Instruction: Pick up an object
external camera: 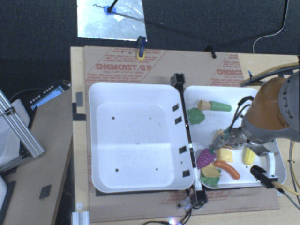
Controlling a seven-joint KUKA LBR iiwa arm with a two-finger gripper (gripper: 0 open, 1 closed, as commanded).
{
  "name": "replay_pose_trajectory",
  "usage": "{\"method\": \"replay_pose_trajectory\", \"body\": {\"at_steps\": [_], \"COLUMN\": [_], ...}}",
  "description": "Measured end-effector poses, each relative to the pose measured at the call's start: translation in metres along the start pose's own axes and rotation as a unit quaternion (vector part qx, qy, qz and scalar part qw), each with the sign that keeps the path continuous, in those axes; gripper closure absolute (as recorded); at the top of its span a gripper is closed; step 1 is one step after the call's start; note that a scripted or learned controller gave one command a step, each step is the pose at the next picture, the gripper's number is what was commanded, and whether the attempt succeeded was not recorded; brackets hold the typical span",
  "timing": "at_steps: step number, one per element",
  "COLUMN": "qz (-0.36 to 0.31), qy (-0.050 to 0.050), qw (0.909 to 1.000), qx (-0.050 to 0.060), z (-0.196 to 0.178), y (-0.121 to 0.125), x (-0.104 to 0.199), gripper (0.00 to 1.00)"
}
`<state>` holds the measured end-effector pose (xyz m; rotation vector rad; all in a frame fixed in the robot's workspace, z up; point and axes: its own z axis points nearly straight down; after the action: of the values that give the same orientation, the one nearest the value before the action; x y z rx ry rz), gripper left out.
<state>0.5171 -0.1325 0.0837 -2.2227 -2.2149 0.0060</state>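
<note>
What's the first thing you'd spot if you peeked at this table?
The big grey and orange robot arm reaching in from the right, its gripper low in the right bin. That bin holds a bunch of bright toy food: a green corn cob at the back, a purple piece and an orange sausage near the front. Beside it sits the large white left bin.

Smooth glossy white plastic for both bins [136, 90], matt printed cardboard [126, 64] beneath them, crinkled shiny foil sheet [93, 13] beyond the bins on dark rough carpet [37, 32], glossy plastic toy food [227, 169].
</note>
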Motion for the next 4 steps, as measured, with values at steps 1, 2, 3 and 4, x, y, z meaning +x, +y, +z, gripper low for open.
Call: {"method": "replay_pose_trajectory", "body": {"at_steps": [1, 2, 3, 4], "qz": [-0.003, -0.006, -0.009, -0.006], "qy": [0.0, 0.001, 0.002, 0.001], "qw": [1.0, 1.0, 1.0, 1.0], "qx": [-0.004, -0.007, -0.003, -0.003], "z": [-0.011, -0.106, -0.102, -0.1], "y": [0.005, -0.016, -0.019, -0.019], "x": [0.002, 0.054, 0.155, 0.199], "gripper": [1.0, 1.0, 1.0, 1.0]}}
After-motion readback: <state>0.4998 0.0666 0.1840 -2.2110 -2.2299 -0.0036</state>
